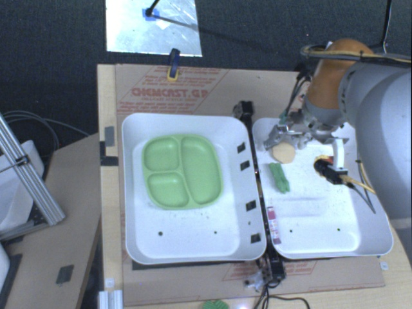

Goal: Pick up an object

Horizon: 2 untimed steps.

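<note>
Nearest the camera, a small red-and-white strip [271, 223] is lying along the seam where the two bins are meeting. To its right, the shallow white right bin [322, 230] is showing a bare, lightly speckled floor across its near half. To its left, the shallow white left bin [187, 237] is carrying a pale green plastic plate with three compartments [182, 171], which is sitting flat around the middle of that bin.

Farther in, a short green stick-shaped piece [279, 177] is lying on the floor of the right bin, near its left wall and pointing roughly near-to-far. Just beyond it, a cream rounded lump [283, 153] is resting near the far left corner of the same bin. The metal two-finger gripper [284, 138] is hanging directly over the lump's far side, very close to it; whether the two are touching cannot be told, nor whether the claw is wide or narrow. The grey arm [370, 108] is reaching in from the right, its orange band [329, 76] sitting above the wrist.

Beyond the bins, a brown cardboard sheet with red print [174, 90] is covering the bench, a yellow-and-blue clip [174, 65] is sitting at its far edge, and a shiny foil square [153, 18] is lying on the dark floor beyond.
</note>
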{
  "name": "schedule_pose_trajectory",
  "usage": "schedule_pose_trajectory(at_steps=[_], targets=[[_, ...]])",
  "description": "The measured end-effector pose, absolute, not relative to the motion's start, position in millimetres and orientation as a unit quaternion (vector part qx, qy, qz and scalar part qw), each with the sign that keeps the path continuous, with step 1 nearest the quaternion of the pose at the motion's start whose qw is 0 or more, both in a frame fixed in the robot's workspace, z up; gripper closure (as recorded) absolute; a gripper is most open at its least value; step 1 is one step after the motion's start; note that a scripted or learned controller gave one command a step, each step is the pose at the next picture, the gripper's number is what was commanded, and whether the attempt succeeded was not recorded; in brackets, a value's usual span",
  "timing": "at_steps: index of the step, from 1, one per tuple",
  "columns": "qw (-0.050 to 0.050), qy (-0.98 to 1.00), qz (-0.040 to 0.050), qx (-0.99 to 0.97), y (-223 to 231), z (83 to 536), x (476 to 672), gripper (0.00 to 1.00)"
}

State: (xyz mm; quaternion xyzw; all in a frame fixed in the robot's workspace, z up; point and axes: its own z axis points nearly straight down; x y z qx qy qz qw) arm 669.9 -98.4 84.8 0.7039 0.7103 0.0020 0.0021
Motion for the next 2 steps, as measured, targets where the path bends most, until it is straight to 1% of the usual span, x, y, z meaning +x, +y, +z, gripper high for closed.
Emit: schedule_pose_trajectory(at_steps=[1, 2], targets=[[0.004, 0.71, 0.0031, 0.704, -101.5, 98.9, 670.4, 1.0], [0.001, 0.711, 0.0039, 0.703, -32.8, 190.8, 618.9, 1.0]])
